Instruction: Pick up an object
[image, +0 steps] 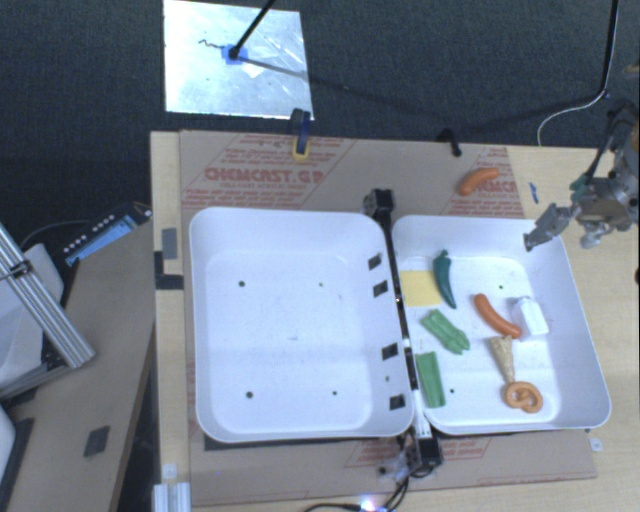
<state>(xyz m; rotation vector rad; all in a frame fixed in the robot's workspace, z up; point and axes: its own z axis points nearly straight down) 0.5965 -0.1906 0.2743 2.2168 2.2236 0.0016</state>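
Fingers' spread cannot be told on the gripper, which hangs at the right bin's upper right rim with nothing visibly in it. Nearest inside lie an orange sausage and white block; farther left, a green pepper.

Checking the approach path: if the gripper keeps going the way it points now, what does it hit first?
The gripper points down and left over the right white bin's far right corner. Going on, it would likely meet bare bin floor first; the small white block and orange sausage-shaped toy lie further along. Height is unclear.
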